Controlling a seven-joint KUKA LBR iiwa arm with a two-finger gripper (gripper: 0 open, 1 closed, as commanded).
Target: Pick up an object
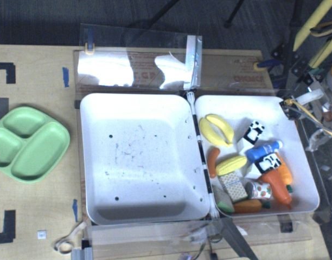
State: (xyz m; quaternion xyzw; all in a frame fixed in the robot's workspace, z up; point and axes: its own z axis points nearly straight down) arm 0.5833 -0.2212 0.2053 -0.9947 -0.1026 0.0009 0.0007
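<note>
No brand or lettering can be read on anything here; the nearest to print is a bold black-and-white pattern on two small items, the black-and-white block near the back of the right bin and a second patterned piece just below the blue bottle. The desk is pale wood with black tape corners and short blue tape marks, and beyond its far edge lies dark carpet crossed by black stand legs. Two shallow white bins sit side by side, touching along a central seam; the left bin shows only faint scuffs and a few dark specks. All the things to pick lie crowded in the right bin: two yellow bananas, one banana toward the back and a second banana in the middle, one orange carrot at the right, a slim orange piece by the seam, a speckled grey block, and a small white carton near the front. One green divided plate rests on the desk well left of the bins. A clear plastic panel stands behind the left bin. Whether the hand is apart or together cannot be told.
</note>
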